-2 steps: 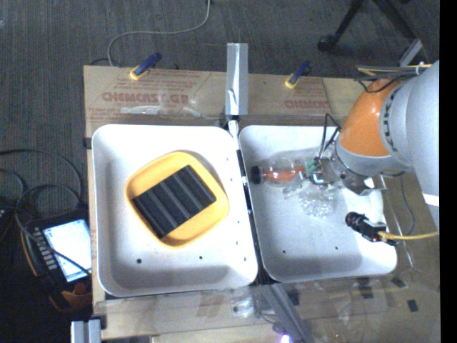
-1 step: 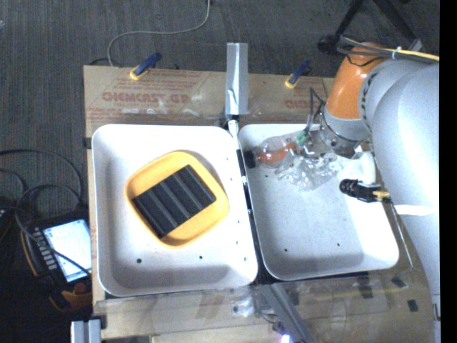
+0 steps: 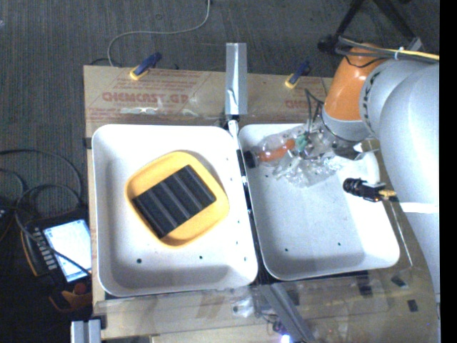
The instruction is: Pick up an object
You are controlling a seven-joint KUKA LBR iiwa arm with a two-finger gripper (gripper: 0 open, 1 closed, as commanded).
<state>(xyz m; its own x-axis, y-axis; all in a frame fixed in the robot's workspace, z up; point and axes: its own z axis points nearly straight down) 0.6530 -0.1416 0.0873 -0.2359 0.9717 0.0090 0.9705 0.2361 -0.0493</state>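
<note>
You are at the grasp step: the arm point(image 3: 347, 98) reaches in over the far edge of the right bin point(image 3: 335, 241), and its jaws are down at the clear bottle point(image 3: 280, 151), which lies crumpled near that bin's far left corner with an orange patch on it. You cannot tell whether the jaws are apart, together or clamped on anything, since the wrist covers them and the clear plastic blurs into the white floor. The next move likely calls for closing on the bottle and lifting straight up; thin plastic may slip or crush. The bottle's right end is hidden under the wrist. The yellow block point(image 3: 178, 199), black-ribbed on top, sits mid left bin point(image 3: 114, 156)
</note>
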